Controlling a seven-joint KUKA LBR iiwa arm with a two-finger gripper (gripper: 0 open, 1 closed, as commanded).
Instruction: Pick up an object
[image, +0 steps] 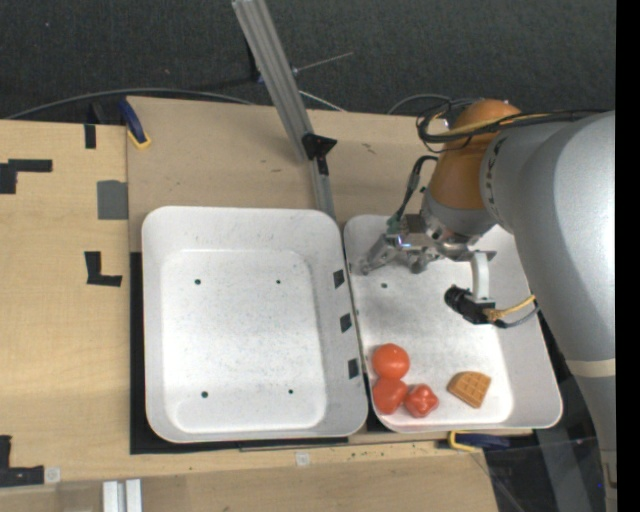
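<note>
In the right bin (425, 325) lie a round red tomato-like fruit (391, 360), a second red piece (388, 396) just below it, a small red strawberry-like piece (422, 401) and a tan waffle-patterned biscuit (470, 388), all near the front edge. My gripper (396, 264) hangs over the far left part of that bin, well behind the objects. Its two fingers are spread apart and open, with nothing between them.
The left bin (240, 320) sits beside the right one, with a raised rim between them. A grey metal pole (290, 100) slants down to the back edge of the bins. The bulky grey arm (570, 230) covers the right side of the bench.
</note>
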